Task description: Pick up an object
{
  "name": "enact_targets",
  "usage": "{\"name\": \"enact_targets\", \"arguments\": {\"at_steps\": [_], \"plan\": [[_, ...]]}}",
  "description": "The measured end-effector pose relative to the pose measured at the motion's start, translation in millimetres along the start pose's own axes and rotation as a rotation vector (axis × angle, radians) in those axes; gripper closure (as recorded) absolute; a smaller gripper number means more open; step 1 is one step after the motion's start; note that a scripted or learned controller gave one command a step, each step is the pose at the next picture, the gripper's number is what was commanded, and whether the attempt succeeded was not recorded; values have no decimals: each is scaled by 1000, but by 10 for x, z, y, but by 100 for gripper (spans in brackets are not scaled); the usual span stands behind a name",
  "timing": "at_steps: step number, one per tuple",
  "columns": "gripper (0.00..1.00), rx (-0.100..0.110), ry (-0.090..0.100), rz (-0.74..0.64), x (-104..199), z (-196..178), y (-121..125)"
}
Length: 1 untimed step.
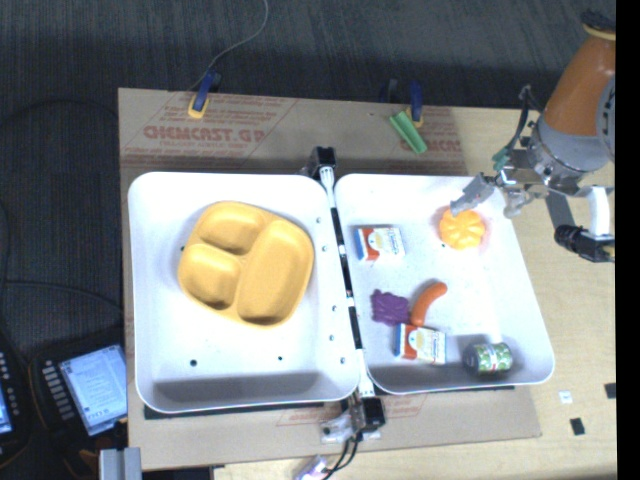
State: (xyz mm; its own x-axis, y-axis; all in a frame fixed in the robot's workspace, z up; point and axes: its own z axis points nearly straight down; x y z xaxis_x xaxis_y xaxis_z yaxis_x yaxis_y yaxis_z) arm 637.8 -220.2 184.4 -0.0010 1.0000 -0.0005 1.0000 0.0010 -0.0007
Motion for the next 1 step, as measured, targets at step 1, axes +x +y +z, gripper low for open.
{"name": "enact_targets", "arguments": {"at_steps": [1], "plan": [[0,-1,0,-1,165,919,-289]]}}
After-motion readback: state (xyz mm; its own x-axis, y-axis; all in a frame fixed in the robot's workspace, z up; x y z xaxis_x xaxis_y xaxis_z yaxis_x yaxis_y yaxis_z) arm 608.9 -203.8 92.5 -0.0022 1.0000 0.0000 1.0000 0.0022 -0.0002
